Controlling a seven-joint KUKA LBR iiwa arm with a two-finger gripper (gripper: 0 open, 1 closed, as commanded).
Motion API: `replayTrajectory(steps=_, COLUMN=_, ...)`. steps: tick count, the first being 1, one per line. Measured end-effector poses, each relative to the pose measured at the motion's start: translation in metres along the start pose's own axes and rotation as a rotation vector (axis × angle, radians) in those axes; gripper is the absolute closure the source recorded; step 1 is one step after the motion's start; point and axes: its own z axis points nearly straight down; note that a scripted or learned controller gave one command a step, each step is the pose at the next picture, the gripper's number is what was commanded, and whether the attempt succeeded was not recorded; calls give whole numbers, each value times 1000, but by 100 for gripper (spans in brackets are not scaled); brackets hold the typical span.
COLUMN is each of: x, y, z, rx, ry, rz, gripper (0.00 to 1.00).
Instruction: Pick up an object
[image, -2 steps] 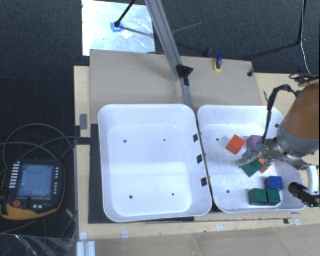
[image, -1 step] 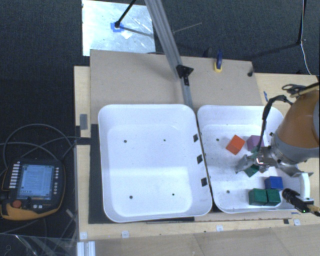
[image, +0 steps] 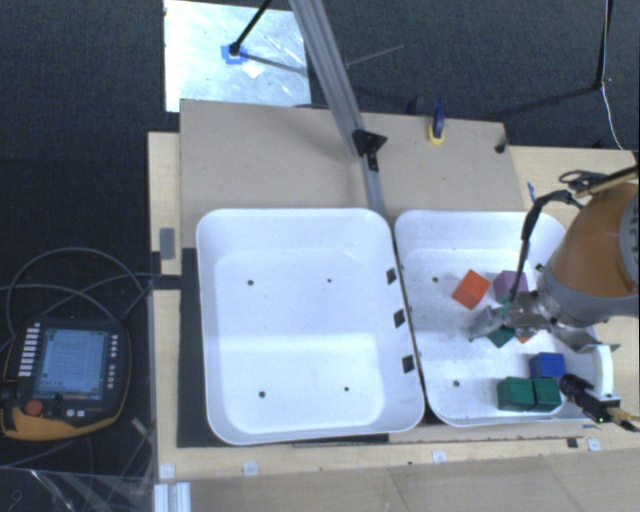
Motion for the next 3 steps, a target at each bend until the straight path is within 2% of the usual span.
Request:
replayTrajectory(steps=1, x=-1, y=1, z=-9, rx=-3, ry=-2, rz=-1, gripper=100)
replayTrajectory(steps=2, x=-4, y=0, z=-72, rx=16, ry=8, rz=-1, gripper=100)
replayTrajectory(steps=3, x=-8, y=8, z=-118, rx=17, ry=8, rz=-2, gripper=100)
